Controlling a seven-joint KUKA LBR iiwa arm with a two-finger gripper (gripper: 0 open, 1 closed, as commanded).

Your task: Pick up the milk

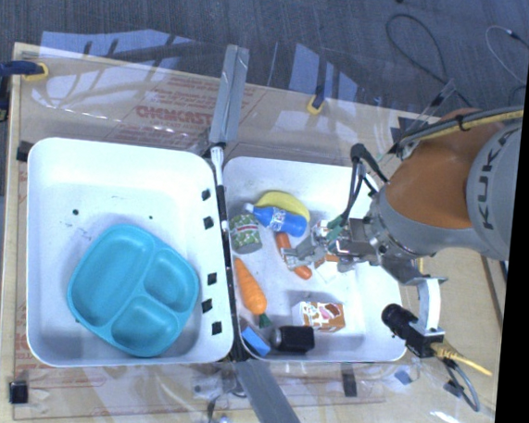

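Near edge of the right bin (362, 355): a black object (295, 338) and a small blue thing (254, 338), and the milk carton (320, 315) just behind them.

Milk carton lies flat on the white floor of the right bin, in its near part, to the right of the black object and apart from the gripper (309, 253). Gripper is low over the middle of this bin, reaching from the right under the grey and orange arm (439, 190); whether its fingers are apart or together I cannot tell, and nothing is seen between them. Just beside it lies a small orange piece (302, 272). Further left there is a carrot (251, 288), a small can (245, 232), a blue bottle (281, 221) and, at the far side, a banana (284, 201). Left bin (55, 163) holds a light blue divided plate (133, 288).
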